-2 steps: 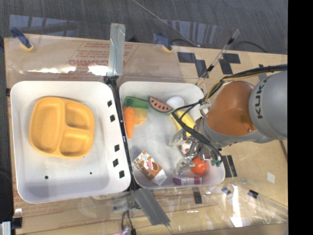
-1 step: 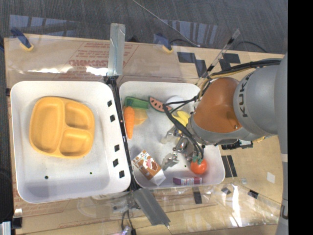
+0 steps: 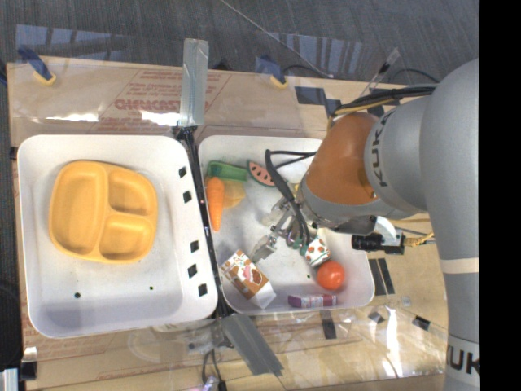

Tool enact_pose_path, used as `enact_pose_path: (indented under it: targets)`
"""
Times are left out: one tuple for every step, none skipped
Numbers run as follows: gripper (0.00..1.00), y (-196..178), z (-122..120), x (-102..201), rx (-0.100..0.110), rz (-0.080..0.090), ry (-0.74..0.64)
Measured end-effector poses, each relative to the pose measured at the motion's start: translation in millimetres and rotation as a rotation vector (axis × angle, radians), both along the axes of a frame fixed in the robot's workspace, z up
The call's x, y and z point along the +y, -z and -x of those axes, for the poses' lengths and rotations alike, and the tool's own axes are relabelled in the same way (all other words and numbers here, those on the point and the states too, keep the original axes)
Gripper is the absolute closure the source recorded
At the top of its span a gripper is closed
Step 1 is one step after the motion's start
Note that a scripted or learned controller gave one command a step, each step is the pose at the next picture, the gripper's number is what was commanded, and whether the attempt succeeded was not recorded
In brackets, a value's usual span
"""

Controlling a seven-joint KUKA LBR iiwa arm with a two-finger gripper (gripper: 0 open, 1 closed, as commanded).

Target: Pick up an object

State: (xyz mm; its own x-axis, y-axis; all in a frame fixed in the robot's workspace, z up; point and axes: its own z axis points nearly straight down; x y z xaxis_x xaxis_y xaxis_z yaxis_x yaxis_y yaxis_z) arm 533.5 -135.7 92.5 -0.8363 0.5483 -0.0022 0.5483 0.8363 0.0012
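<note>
To my left sits a yellow divided plate [image 3: 102, 211] in the left white bin [image 3: 49, 308]. Both bins rest on a cardboard-covered bench [image 3: 106, 96], with grey tape [image 3: 194, 80] at its far edge.

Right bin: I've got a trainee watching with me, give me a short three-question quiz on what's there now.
1. True or false: the carrot lies in the right bin, near its left wall.
2. What lies in the left bin? A) a yellow divided plate B) a tomato C) a small carton
3. Which round red thing sits just below the gripper?

Key: 1 true. 2 A, the yellow divided plate. 3 the tomato.
</note>
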Motion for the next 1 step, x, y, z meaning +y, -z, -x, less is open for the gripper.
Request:
enact_pose_path:
  targets:
    - [0.00,0.4,-45.7,37.3,0.002,-0.001,0.099]
